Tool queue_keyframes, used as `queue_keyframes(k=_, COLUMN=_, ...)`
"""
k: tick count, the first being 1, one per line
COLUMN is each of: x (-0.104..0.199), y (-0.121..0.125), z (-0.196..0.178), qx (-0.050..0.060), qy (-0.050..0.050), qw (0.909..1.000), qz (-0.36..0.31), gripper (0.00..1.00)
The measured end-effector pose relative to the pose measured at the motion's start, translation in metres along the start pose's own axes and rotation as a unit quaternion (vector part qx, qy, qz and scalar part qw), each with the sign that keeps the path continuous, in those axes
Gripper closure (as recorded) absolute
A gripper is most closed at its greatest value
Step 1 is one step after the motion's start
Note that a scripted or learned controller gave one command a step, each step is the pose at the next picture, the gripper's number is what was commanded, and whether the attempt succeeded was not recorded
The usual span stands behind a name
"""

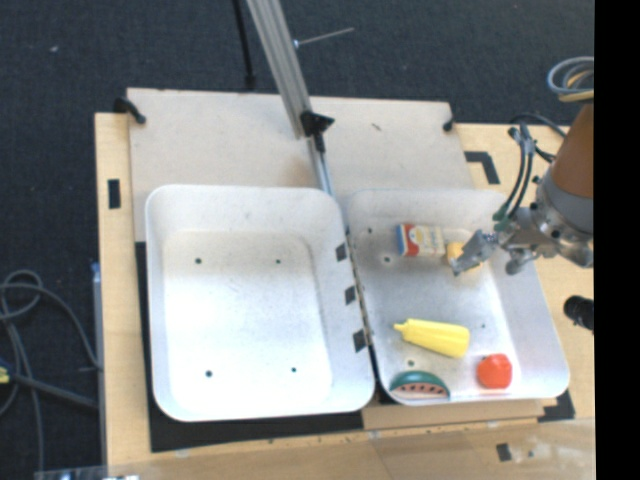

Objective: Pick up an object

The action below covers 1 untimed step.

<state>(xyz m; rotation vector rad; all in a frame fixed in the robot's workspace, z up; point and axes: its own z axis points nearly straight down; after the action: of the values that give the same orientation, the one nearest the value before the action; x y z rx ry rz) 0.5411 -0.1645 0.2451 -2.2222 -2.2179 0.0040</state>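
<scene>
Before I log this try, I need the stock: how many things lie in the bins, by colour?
Yellow: 1, the bottle
Red: 1, the ball
White with red and blue: 1, the carton
Green and red: 1, the melon slice
Total: 4
</scene>
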Motion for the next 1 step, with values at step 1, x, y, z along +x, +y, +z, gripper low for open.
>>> queue_keyframes(k=1, x=0.0047, y=0.0081, z=0.0554, qx=0.0, qy=0.0, qw=1.0, qz=0.002, gripper=0.0)
